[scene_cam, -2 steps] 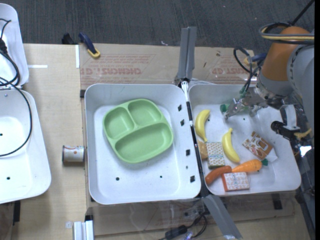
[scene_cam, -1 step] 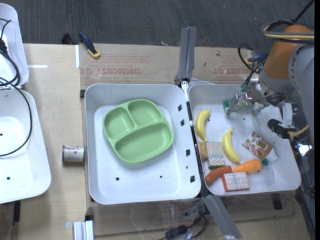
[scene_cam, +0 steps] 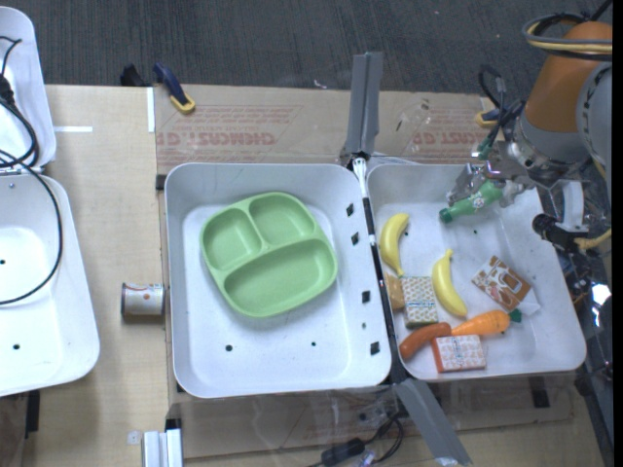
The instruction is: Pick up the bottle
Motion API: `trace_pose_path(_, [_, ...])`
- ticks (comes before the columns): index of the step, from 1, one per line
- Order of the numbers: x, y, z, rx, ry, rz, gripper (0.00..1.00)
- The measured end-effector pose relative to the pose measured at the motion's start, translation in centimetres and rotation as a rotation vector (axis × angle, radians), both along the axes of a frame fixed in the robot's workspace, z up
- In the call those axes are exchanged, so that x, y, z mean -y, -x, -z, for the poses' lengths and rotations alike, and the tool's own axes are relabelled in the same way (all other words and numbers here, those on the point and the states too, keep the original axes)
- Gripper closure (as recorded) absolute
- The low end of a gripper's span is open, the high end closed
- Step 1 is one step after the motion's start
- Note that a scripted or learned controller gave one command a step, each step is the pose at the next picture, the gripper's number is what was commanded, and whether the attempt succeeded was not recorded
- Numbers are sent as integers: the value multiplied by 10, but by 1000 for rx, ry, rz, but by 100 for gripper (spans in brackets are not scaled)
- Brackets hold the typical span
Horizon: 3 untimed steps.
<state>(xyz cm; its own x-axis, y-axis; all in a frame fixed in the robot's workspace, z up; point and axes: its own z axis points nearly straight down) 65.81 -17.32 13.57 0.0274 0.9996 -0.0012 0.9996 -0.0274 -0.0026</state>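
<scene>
Two white bins sit side by side on the bench, and the arm (scene_cam: 569, 76) leans in over the right bin (scene_cam: 555, 358) from about two o'clock, its orange band bright above the wrist. The gripper (scene_cam: 484, 178) hangs low over that bin's far end, up around one o'clock, and the green bottle (scene_cam: 474, 202) is right there at its tip, lying tilted with its darker cap end pointing toward nine o'clock. The metal at the gripper's tip touches or overlaps the bottle's upper end, but I cannot tell whether the bottle is truly clamped or only lying beneath the gripper.

Down the bin toward six o'clock lie two bananas, one banana (scene_cam: 391, 241) near the dividing wall and a second banana (scene_cam: 448, 283) more to the middle. A small printed box (scene_cam: 421, 300) rests between them, a carrot (scene_cam: 482, 324) lies just past it, a red-orange sausage shape (scene_cam: 424, 339) sits touching a flat red packet (scene_cam: 458, 354), and a brown-and-white wrapper (scene_cam: 500, 284) lies toward three o'clock.

The left bin (scene_cam: 195, 358) holds a green divided plate (scene_cam: 270, 253). Outside it, at nine o'clock, a small can (scene_cam: 142, 300) lies on the bench.
</scene>
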Motion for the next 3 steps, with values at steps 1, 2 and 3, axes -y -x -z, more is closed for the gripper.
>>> trace_pose_path(1, [19, 0, 43, 2, 1, 27, 0])
trace_pose_path(2, [16, 0, 42, 1, 0, 55, 0])
trace_pose_path(3, [16, -1, 33, 3, 3, 53, 100])
